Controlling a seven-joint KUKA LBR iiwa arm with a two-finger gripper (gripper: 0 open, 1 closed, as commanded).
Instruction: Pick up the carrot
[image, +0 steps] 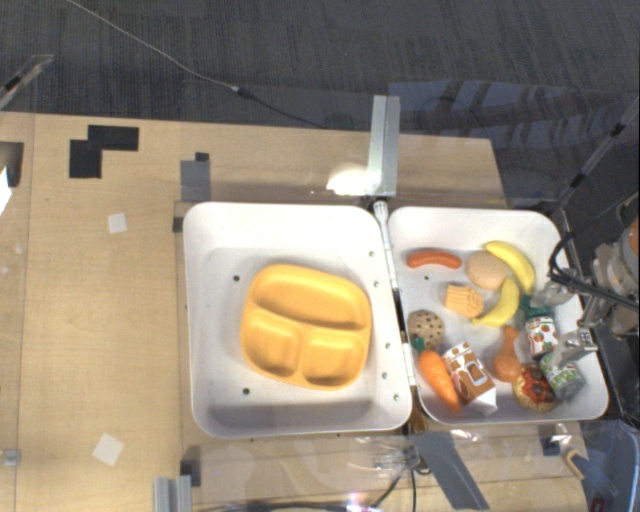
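Note:
The carrot (437, 378) is orange and lies at a slant near the front left corner of the right bin (455, 222). It rests between a speckled cookie (425, 326) and a small red-and-white carton (469, 373). My gripper (564, 321) hangs over the right edge of that bin, well to the right of the carrot. Its two fingers stand apart, open, with nothing held. A small green-labelled can (541, 335) lies just left of them.
The right bin also holds a red sausage (433, 259), a banana (510, 281), a tan bun (486, 270), a yellow corn piece (463, 299), an orange fruit (508, 362), a second can (562, 380) and a red berry (533, 392). A yellow divided tray (304, 325) sits in the left bin (215, 300).

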